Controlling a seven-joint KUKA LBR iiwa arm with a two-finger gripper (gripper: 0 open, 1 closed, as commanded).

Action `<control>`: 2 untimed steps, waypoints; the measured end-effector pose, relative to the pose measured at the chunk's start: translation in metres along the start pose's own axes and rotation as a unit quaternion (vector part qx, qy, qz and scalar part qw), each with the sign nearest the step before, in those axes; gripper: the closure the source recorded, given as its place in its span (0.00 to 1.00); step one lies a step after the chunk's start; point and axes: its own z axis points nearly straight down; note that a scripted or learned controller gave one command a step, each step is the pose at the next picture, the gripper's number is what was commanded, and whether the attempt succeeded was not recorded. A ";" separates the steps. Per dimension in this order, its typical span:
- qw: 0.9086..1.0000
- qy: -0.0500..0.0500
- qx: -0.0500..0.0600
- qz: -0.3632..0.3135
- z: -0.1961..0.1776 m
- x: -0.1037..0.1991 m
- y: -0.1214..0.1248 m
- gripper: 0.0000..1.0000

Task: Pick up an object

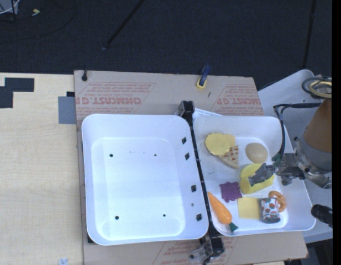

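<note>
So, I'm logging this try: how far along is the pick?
Done: the gripper has reached into the right bin and sits low over a yellow piece. In hand: nothing visibly lifted; the grasp can't be judged. Left: closing on it and raising it. The carrot and purple piece lie untouched.

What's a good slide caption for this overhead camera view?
Gripper poised over a yellow toy in the right bin, among a carrot and purple piece.
</note>
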 end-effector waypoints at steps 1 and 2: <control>1.000 0.000 -0.001 -0.004 0.034 0.069 0.066 0.00; 1.000 -0.002 -0.008 -0.001 0.098 0.031 0.075 0.00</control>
